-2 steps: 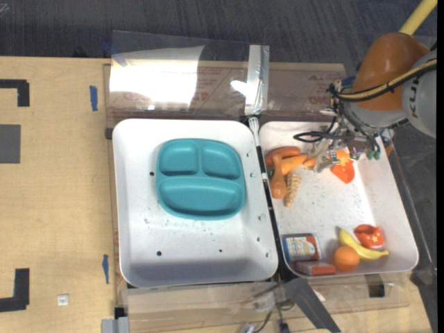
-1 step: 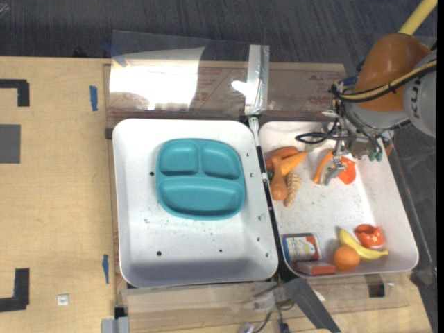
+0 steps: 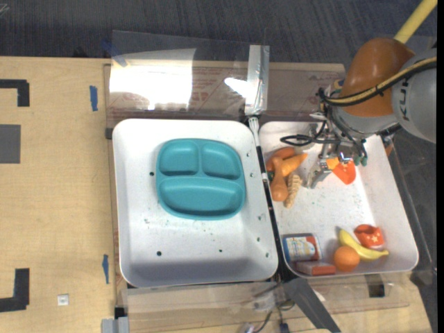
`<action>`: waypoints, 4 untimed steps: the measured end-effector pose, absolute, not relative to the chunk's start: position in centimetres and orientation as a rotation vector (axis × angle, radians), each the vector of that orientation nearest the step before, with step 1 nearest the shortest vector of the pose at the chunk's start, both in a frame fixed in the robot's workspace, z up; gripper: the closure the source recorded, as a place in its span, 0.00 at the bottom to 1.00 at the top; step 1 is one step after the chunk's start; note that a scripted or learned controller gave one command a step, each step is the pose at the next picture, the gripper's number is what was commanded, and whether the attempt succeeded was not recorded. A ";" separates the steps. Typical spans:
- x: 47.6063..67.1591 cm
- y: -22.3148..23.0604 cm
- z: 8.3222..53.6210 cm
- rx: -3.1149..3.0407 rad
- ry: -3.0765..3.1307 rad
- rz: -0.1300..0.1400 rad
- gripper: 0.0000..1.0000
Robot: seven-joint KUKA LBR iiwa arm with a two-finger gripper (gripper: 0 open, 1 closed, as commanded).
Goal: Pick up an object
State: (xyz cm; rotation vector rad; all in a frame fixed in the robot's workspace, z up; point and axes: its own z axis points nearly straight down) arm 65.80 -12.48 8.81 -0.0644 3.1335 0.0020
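The gripper (image 3: 331,164) hangs low in the right bin (image 3: 399,207), just beside a small orange-red object (image 3: 345,170) at its right; finger spacing cannot be told. Centre over that object, descend vertically, and close only once both sides are straddled.

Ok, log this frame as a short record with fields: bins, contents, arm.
left bin: teal divided plate
right bin: carrots by its left wall; orange-red piece under the gripper; can, orange, banana and tomato along its near edge
arm: over the right bin's far end
gripper: low beside the orange-red piece; grasp unclear
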 end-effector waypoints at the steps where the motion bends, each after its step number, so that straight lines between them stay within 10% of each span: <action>1: 66.2 -12.5 10.3 -0.065 3.118 -0.002 1.00; 2: 67.1 -7.8 21.6 0.242 3.113 0.002 1.00; 3: 64.4 -6.6 20.6 0.221 3.091 -0.040 1.00; 4: 63.9 -3.2 26.9 0.543 3.081 0.003 1.00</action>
